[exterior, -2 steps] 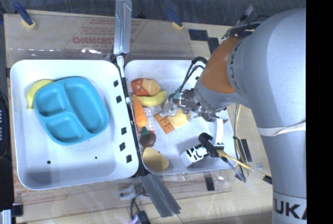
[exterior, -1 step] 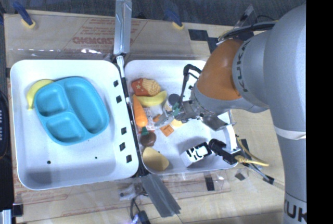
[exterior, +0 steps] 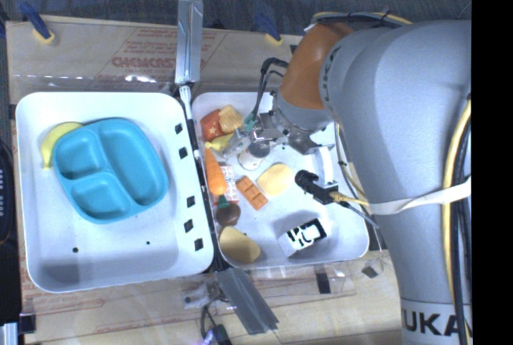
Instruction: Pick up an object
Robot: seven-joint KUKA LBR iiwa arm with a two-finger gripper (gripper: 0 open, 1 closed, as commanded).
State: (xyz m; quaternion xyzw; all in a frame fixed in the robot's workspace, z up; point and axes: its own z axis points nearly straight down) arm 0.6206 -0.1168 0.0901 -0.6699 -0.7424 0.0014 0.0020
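The tool (exterior: 255, 144) is low in the right bin (exterior: 353, 243), near its far-left corner among small food items (exterior: 218, 125); whether it is apart or together I cannot tell. This looks like the reach-and-grasp step; next it needs to clamp one piece and lift straight up. The arm (exterior: 401, 119) hides the bin's right side. The left bin (exterior: 32, 255) carries a blue tray (exterior: 112, 167).
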